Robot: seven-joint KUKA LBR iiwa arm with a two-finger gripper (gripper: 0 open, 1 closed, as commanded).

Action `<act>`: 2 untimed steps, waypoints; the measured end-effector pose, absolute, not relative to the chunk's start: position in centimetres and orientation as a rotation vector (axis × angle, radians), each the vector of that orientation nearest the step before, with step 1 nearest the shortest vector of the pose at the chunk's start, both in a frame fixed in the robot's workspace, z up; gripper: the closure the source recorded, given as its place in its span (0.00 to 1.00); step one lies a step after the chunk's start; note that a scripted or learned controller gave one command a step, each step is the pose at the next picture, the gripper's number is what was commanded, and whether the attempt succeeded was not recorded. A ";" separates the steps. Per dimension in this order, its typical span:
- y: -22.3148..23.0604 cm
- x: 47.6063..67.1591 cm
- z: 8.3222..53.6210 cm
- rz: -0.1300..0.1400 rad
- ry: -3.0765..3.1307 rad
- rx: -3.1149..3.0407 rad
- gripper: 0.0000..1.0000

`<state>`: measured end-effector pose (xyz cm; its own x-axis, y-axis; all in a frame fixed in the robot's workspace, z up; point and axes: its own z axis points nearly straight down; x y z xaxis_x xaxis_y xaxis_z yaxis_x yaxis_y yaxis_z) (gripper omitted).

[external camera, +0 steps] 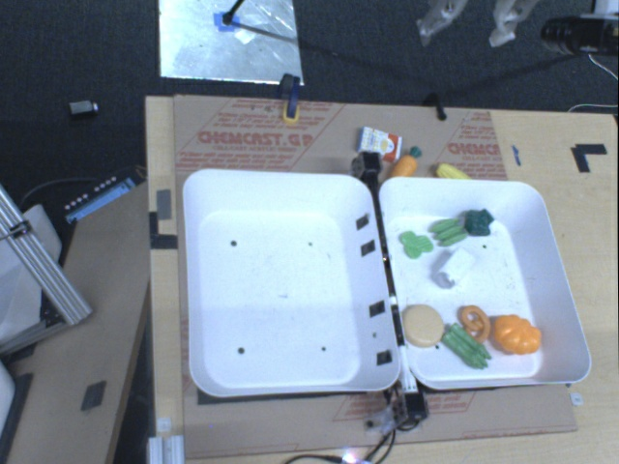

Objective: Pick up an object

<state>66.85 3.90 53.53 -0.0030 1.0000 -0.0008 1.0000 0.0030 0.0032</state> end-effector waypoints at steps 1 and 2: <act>3.9 66.9 54.7 0.006 2.224 2.211 1.00; 3.9 66.9 54.7 0.005 2.224 2.211 0.00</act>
<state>66.86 3.90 54.67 -0.0060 1.0000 -0.0018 1.0000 0.0060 0.0061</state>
